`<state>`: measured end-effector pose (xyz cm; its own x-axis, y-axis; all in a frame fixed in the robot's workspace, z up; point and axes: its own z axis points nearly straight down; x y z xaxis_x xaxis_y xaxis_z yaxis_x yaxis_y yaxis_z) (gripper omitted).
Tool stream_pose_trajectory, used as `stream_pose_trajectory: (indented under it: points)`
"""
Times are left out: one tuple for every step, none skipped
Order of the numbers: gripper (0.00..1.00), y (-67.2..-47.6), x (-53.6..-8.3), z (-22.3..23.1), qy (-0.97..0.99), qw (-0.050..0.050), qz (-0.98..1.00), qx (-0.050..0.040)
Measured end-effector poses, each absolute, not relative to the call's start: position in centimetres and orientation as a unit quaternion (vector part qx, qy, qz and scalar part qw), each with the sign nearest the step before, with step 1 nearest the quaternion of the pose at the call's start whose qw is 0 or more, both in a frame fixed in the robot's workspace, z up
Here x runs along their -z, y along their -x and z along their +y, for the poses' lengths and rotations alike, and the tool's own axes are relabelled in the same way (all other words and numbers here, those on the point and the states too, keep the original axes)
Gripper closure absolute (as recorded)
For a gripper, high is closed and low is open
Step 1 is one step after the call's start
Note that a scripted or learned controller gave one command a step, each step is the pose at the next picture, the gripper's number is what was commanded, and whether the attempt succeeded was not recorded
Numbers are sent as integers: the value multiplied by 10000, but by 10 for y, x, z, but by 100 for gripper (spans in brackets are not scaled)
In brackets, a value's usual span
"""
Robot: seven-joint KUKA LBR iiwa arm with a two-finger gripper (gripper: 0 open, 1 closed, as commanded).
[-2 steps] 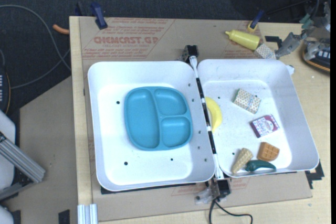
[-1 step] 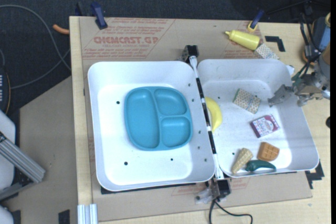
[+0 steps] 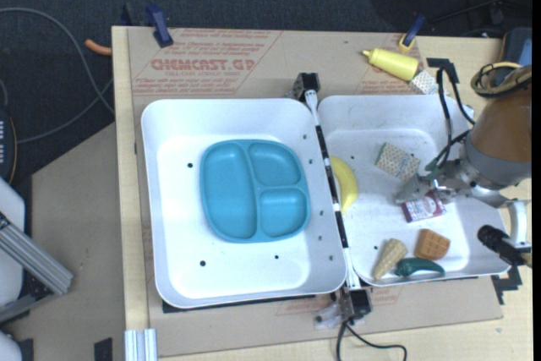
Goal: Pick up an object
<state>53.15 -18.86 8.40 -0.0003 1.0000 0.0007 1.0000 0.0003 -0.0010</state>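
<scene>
Bench: light wooden bench top (image 3: pixel 211 63) with red printed lettering, standing on dark carpet; two shallow white bins sit on it side by side.
Arm: grey arm with an orange band (image 3: pixel 505 131) comes in from the right edge, over the right white bin (image 3: pixel 372 110).
Gripper: two-finger gripper (image 3: pixel 423 190) hangs low in the right bin, right at a small dark red and white packet (image 3: pixel 422 208); whether its fingers are apart or together I cannot tell, as they blur into the packet.
Packet: lies flat on the bin floor, just below the gripper tip in the picture, seemingly touching it.
Grey patterned square pad (image 3: pixel 396 158): just above and left of the gripper, near it.
Yellow banana-shaped toy (image 3: pixel 344 183): well left of the gripper, against the bin's left wall.
Brown waffle-like toy (image 3: pixel 432 244): below the gripper, past the packet.
Beige cone (image 3: pixel 389 257): below-left of the gripper.
Dark teal curved toy (image 3: pixel 419 268): beside the cone, at the bin's lower rim.
Left white bin (image 3: pixel 169 182): far left of the gripper, holding a blue three-compartment plastic tray (image 3: pixel 254 188).
Yellow bottle-shaped toy (image 3: pixel 392 62): on the bench, above the right bin.
</scene>
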Motion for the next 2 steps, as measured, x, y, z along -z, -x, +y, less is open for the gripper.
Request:
stream_pose_trajectory:
  points:
    - [100,-532,-94,-189,7075,-6,-7068,6]
    - [100,-559,-85,-102,7075,-8,-7068,-2]
